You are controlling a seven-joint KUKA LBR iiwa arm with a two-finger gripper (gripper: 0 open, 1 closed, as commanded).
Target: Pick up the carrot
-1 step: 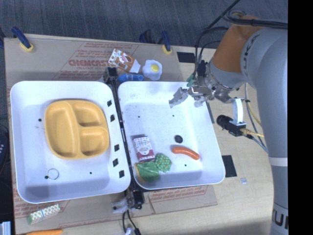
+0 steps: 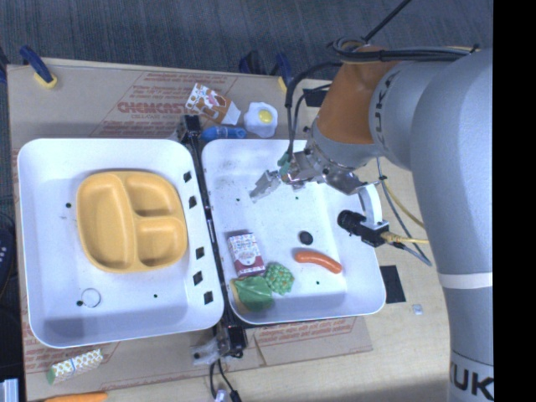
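The carrot (image 2: pixel 318 260) is small and orange and lies flat on the floor of the right bin (image 2: pixel 360 296), toward its front right. My gripper (image 2: pixel 266 184) hangs over the back middle of that bin, pointing left, well behind and to the left of the carrot and apart from it. Nothing hangs from the gripper. The grey arm with its orange band (image 2: pixel 352 99) comes in from the right, above the bin's back edge.
In the right bin, a red-and-white packet (image 2: pixel 244 252), a broccoli piece (image 2: pixel 280 277), a green leafy item (image 2: pixel 251 292) and a small dark object (image 2: pixel 305 239) lie near the carrot. The left bin (image 2: pixel 42 308) holds a yellow divided tray (image 2: pixel 132 219). Small packets (image 2: pixel 205 100) lie behind the bins.
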